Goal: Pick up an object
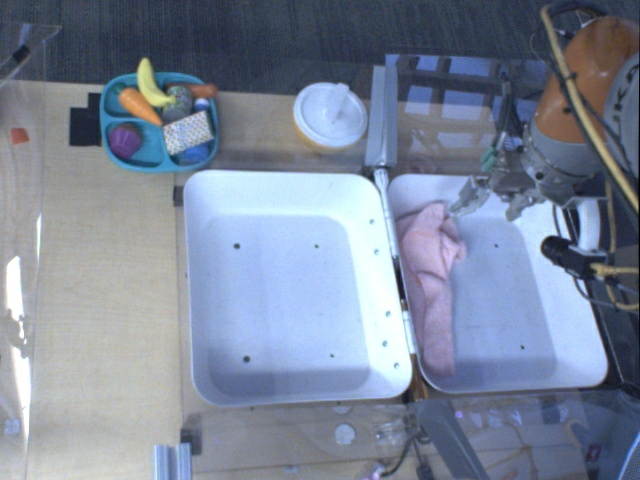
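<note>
A pink cloth (432, 273) lies crumpled along the left side of the right bin (540, 368), stretching from near the back wall toward the front. My gripper (490, 206) hangs over the back of that bin, just right of the cloth's top end. It is open, with its fingers spread and nothing between them. One fingertip (463, 204) is close to the cloth's upper edge; I cannot tell whether it touches.
The left bin (200, 268) sits beside the right one, with a hinge strip between them. Behind the bins stand a blue tray of toy food (158, 121), a white-and-yellow bowl (330, 116) and a metal frame (440, 88). Cables hang at the right.
</note>
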Robot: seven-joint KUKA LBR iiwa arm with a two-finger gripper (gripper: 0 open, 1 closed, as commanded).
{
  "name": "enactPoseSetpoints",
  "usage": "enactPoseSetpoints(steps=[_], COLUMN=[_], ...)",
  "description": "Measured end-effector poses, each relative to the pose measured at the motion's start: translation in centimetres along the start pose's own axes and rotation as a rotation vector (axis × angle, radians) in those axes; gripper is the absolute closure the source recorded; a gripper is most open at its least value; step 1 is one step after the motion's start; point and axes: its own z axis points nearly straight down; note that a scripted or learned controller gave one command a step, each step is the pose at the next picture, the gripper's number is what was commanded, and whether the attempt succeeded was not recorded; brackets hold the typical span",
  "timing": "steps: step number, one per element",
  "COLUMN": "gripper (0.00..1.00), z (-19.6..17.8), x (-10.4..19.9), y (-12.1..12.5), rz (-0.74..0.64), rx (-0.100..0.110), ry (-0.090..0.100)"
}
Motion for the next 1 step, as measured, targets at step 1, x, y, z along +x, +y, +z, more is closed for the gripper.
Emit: enactPoseSetpoints(steps=[1], gripper=[0.00], z=[11.68], x=[1.07], y=[2.70], rz=[-0.061], rx=[-0.007], ry=[-0.001])
